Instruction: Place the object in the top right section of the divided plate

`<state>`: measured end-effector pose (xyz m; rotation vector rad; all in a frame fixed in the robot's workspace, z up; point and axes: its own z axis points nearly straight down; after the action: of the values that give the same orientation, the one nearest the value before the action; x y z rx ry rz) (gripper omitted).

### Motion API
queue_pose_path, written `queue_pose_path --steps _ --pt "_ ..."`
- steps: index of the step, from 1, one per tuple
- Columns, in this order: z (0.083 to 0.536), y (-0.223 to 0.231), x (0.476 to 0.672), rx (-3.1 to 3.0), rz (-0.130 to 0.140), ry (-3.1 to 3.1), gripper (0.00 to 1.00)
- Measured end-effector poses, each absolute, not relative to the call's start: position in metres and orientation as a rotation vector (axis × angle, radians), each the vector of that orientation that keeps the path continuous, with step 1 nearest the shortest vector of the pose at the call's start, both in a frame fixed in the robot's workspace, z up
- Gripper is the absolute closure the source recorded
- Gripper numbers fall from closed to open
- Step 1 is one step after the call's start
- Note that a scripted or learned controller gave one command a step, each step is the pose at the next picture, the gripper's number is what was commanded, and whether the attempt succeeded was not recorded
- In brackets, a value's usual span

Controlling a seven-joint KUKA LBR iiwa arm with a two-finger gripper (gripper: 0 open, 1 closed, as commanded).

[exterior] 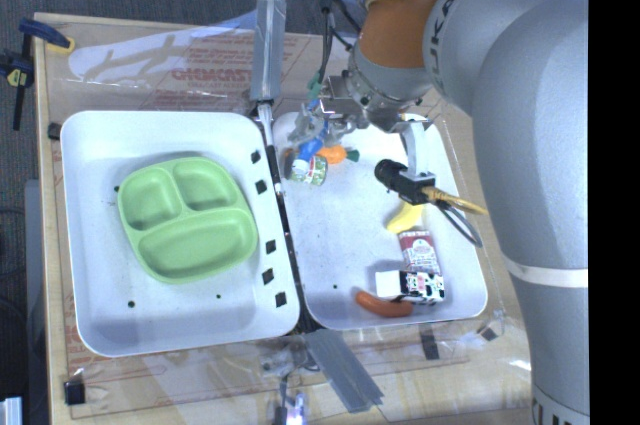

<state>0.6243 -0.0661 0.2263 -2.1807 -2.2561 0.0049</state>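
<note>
Your robot arm [520, 113] hung over the right bin [345, 308], hand [318, 125] above a small can [309, 169]; grip unclear; green plate [187, 218] sat left.

Bright, even overhead light, no harsh glare. Soft shadow pooled under the gripper [318, 118] and just below it on the right bin [340, 243]. Gentle sheen off the left bin [90, 243], far to the gripper's left. Grey arm [520, 113] to its right looming large, slightly soft. Fine detail at the gripper blurry, grainy throughout.
</note>
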Motion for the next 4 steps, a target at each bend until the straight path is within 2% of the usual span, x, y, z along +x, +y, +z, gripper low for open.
queue_pose_path --steps 1,2,3,4 --pt "0.214 -0.006 0.603 -1.861 0.006 -2.525 1.0" --pt "0.215 -0.007 0.603 -1.863 0.006 -2.525 0.0" --pt "0.211 0.04 0.565 -2.007 0.005 -2.413 0.0" --pt "0.191 0.001 0.482 -1.973 0.004 -2.441 0.0"
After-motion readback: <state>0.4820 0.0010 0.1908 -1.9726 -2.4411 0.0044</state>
